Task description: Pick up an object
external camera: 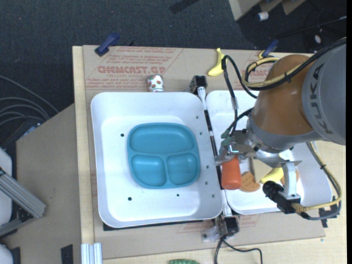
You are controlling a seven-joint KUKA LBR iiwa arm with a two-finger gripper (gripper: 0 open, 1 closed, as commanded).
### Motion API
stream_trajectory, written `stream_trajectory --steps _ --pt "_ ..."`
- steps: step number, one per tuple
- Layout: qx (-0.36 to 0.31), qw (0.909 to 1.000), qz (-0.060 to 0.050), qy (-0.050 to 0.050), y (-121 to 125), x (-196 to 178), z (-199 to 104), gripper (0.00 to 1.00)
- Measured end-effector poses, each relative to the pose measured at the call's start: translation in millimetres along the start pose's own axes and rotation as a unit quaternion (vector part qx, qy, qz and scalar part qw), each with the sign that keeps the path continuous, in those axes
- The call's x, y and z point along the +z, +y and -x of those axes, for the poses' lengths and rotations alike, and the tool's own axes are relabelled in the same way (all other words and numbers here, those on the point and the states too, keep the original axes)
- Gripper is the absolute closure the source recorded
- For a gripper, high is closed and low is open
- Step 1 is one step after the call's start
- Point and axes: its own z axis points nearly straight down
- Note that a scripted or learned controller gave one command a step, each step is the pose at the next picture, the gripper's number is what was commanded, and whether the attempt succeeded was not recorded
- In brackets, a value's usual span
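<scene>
Orange block-like object [231, 173], blunt and smooth with a rounded lower end, stands at the left edge of the right bin [258, 204], close against the wall shared with the left bin [110, 153]. Just right of it lies a tan, cookie-like disc [250, 182], and further right a yellow banana-shaped piece [273, 175]. The gripper [231, 150] sits directly above the orange object's top, seemingly lined up for a grasp, but whether it is clenched or released I cannot tell, since the wrist hides it. Left, a blue divided plate [163, 154] rests in the middle of the left bin. Far behind, the arm's orange band [283, 100] overhangs the right bin.
</scene>
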Motion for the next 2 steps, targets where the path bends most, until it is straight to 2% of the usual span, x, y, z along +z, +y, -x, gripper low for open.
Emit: stream_trajectory --steps 1,2 --pt "0.001 1.0 0.002 -0.001 30.5 -52.2 44.6 1.0" --pt "0.0 1.0 0.001 0.0 6.6 -70.6 -27.4 1.0"
